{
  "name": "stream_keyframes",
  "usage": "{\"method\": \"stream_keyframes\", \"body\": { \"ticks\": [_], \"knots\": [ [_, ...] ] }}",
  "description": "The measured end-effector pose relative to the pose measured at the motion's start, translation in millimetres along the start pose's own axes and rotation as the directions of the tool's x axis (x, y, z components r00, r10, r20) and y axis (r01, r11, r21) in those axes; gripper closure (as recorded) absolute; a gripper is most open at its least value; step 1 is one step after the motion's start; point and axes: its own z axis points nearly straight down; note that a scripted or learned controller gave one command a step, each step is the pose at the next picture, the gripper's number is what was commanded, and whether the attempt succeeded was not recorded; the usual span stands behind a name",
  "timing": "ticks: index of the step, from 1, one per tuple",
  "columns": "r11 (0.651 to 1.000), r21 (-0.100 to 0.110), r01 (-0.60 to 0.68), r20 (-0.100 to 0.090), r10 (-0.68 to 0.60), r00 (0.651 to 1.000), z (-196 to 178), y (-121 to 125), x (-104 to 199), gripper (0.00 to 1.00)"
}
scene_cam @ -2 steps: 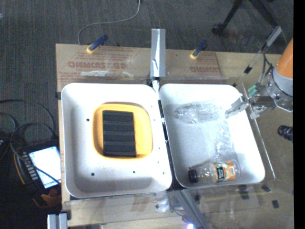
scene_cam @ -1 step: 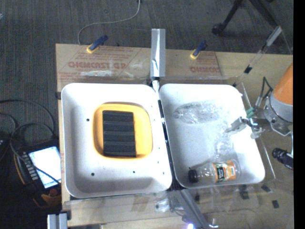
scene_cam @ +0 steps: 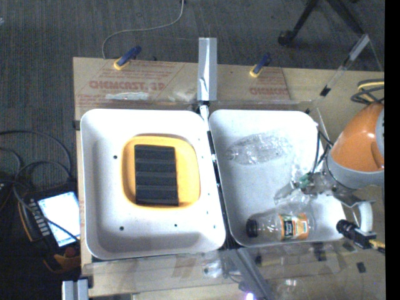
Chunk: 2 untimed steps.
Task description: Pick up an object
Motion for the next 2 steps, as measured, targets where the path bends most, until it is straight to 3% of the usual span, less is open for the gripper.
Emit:
{"method": "stream_keyframes", "body": {
  "ticks": [1, 2],
  "knots": [
    [1.000, -0.003, 0.002, -0.002, -0.002, 1.000, -10, 2, 1, 1.00],
    [0.999, 0.003, 0.049, 0.000, -0.049, 0.999, -94, 61, 52, 1.00]
  ]
}}
